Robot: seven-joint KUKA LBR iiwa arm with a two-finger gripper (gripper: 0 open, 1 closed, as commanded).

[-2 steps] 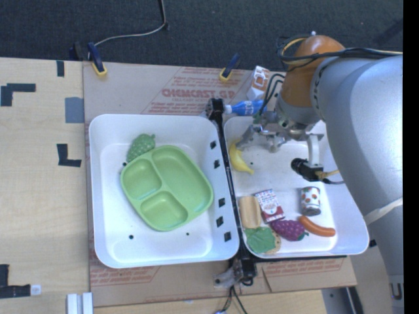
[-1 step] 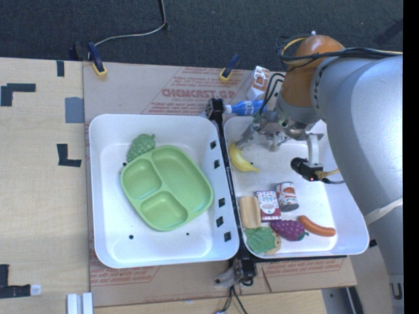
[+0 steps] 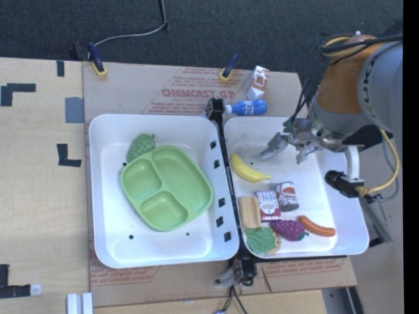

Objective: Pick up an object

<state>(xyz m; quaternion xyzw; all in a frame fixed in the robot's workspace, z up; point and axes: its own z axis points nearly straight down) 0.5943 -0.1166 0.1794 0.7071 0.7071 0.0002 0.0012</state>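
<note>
Currently, gripper (image 3: pixel 289 148): fingers spread open, holding nothing, above the right bin (image 3: pixel 340 241) (far end).
Banana (image 3: pixel 248 169): just left of the gripper, apart.
Green tray (image 3: pixel 167 186): left bin (image 3: pixel 105 195).

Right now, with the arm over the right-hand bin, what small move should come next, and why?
Probably lower the tool and shift it slightly toward the yellow plastic banana. The tool hangs with spread fingers and nothing between them above a bare patch of the right white bin, and the banana lies apart from the crowded toys nearer the front, so it looks the easiest pick.
</note>
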